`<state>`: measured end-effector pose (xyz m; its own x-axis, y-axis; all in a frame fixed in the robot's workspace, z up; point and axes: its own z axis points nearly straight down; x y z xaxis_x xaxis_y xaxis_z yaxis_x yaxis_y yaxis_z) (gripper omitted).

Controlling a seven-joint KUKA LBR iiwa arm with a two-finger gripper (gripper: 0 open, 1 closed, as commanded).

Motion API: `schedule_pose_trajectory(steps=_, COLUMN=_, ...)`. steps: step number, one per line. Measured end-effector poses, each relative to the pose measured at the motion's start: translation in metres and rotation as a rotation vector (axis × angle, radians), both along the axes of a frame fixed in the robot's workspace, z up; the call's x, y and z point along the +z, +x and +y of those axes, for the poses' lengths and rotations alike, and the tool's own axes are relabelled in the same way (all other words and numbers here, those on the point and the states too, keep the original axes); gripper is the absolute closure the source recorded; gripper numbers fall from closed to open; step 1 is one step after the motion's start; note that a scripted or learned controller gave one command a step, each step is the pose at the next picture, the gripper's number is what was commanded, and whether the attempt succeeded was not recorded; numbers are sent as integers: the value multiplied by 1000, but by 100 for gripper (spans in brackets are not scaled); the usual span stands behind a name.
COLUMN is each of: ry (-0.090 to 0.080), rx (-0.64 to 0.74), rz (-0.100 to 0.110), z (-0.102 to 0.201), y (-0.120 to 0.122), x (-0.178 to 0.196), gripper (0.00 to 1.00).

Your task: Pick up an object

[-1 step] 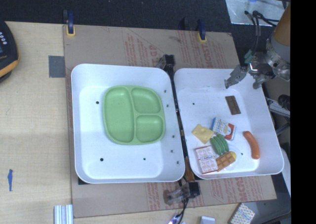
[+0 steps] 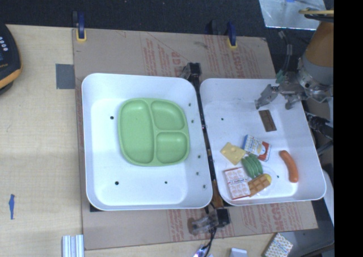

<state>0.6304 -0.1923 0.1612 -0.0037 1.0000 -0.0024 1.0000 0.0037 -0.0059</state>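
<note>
Waffle piece and red-white packet sit at right bin's near edge, by pickle, cheese and sausage. Gripper over the bin's far-right part, fingers spread, nothing between them. Green divided plate in left bin.

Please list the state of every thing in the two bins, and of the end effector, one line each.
green divided plate: flat in left bin, nothing on it
end effector: above right bin's far edge, open, holding nothing
brown bar: lying flat, alone
sausage: lying near right wall
yellow cheese wedge: lying flat, touching the pile
green pickle: lying in the pile
</note>
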Motion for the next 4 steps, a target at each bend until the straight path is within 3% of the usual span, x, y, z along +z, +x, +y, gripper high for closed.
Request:
schedule_pose_trajectory(steps=1, ry=2, rx=-1, rz=5, z=-20, y=-18, x=-74, gripper=0)
schedule_pose_trajectory(steps=2, ry=0, rx=2, rz=-2, z=-21, y=-15, x=-58, gripper=100)
schedule_pose_trajectory(steps=3, ry=3, rx=-2, rz=-3, z=-19, y=-67, x=2, gripper=100)
schedule_pose_trajectory(steps=4, ry=3, rx=-1, rz=-2, z=-20, y=-66, x=-1, gripper=0)
